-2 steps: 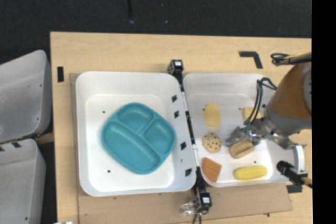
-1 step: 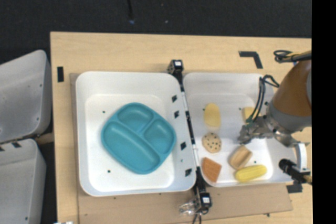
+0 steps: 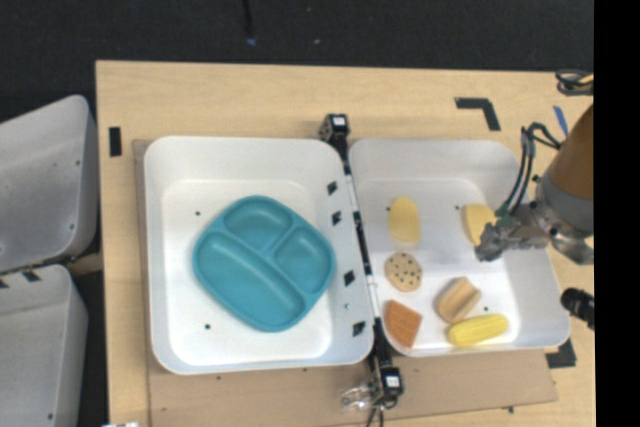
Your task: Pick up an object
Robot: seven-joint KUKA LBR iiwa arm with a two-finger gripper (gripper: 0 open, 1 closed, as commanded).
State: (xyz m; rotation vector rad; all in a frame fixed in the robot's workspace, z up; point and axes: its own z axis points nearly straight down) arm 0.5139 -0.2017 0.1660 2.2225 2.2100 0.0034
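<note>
Wooden bench (image 3: 250, 100), two white bins. I see gripper (image 3: 492, 243) low in right bin (image 3: 440, 160), touching yellow piece (image 3: 476, 220); can't tell its opening or any hold.

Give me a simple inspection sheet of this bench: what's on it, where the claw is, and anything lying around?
Surface: wooden bench bearing two shallow white bins side by side, left bin and right bin.
Job's things: in the right bin, a pale yellow piece, a speckled cookie, an orange wedge, a tan block, a corn cob and a yellow piece beside the claw.
Clutter: blue divided tray in the left bin.
Grippers: claw low at the right bin's right side, by the yellow piece; grip unclear.
Cables: dark cables above the wrist.
Surroundings: black floor, grey panels at left.
</note>
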